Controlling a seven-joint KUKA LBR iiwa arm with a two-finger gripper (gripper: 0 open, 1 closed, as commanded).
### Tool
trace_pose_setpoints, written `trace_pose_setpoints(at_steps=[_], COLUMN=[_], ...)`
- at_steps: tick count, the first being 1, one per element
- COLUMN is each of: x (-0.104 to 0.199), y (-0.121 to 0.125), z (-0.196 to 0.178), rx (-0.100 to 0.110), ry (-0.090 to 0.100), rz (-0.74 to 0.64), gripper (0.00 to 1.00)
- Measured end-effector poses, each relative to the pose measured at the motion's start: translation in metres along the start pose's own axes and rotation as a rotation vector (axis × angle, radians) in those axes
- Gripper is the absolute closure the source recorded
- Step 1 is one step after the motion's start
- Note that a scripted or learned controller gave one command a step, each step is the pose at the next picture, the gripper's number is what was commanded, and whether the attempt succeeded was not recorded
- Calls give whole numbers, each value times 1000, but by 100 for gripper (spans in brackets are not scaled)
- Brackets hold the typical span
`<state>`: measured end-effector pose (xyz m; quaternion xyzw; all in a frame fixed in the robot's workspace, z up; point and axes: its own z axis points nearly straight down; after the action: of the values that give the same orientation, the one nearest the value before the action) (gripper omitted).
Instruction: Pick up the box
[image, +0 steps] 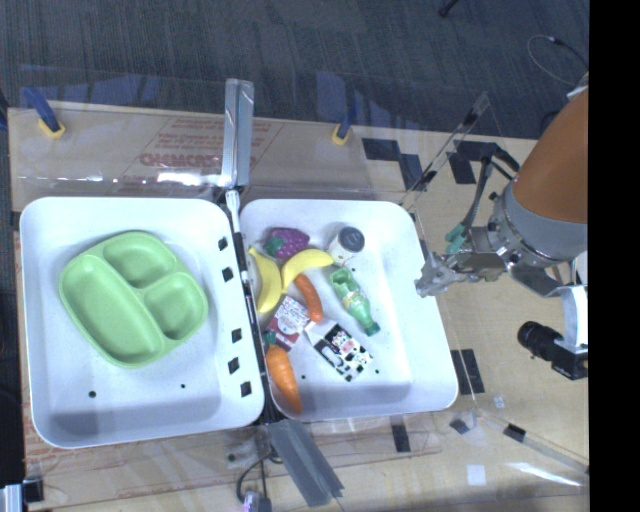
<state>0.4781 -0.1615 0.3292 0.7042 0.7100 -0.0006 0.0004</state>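
Note:
A small black-and-white patterned box lies flat in the right bin, toward its front middle. A second small carton, white with red print, lies just left of it between a carrot and the bananas. My gripper hangs over the right bin's right rim, to the right of and slightly behind the patterned box, well apart from it. Nothing shows in its grasp. The grey arm with its orange band reaches in from the right.
In the right bin also lie two bananas, purple grapes, a green bottle, a white-lidded jar and two carrots. The left bin bears a green divided plate.

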Motion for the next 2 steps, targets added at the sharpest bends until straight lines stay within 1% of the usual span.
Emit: trace_pose_setpoints(at_steps=[1,2], x=[-1,19], y=[49,85], z=[11,-114], rx=[2,0], ry=[1,1], rz=[44,264], gripper=[100,100])
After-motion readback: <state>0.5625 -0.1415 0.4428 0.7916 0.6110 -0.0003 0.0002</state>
